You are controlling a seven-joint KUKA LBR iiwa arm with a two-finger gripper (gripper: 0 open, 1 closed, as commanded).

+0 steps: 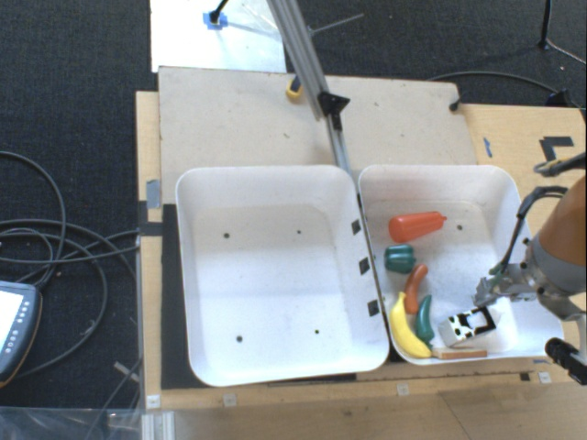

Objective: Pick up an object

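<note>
Tool (484,293) above black-and-white patterned block (470,324)

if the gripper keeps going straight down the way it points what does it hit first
Most likely the black-and-white block near the front edge of the right bin: the gripper hangs just above it, pointing down. The green piece and the yellow banana lie off to one side. Height is hard to judge from this slanted view.
</note>
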